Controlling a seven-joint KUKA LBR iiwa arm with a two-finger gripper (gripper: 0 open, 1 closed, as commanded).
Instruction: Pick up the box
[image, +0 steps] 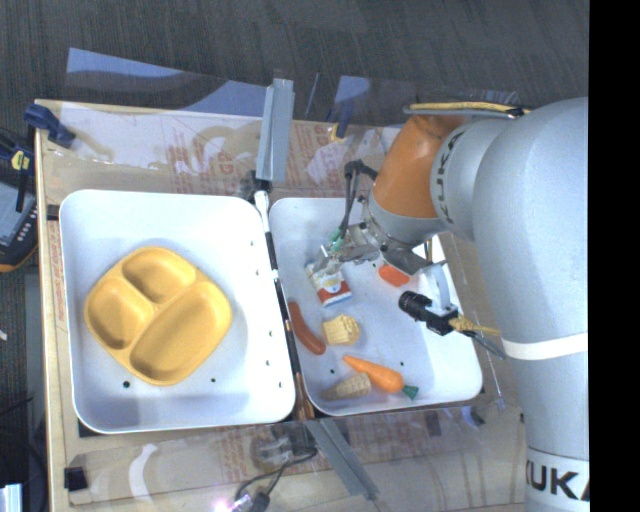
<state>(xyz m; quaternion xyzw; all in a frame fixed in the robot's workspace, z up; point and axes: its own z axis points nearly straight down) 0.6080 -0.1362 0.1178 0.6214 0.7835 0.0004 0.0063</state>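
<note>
Arm (530, 250) looming closest | end effector (336, 250) hovering low, its opening impossible to tell | box (333, 289) sitting just beneath its tip | risk: closing off-centre, box skidding toward sausage (307, 328) lying just past it

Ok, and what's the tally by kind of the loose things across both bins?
yellow divided plate: 1
box: 1
sausage: 1
carrot: 1
pale yellow food pieces: 2
small orange-red piece, partly hidden: 1
Total: 7
</note>
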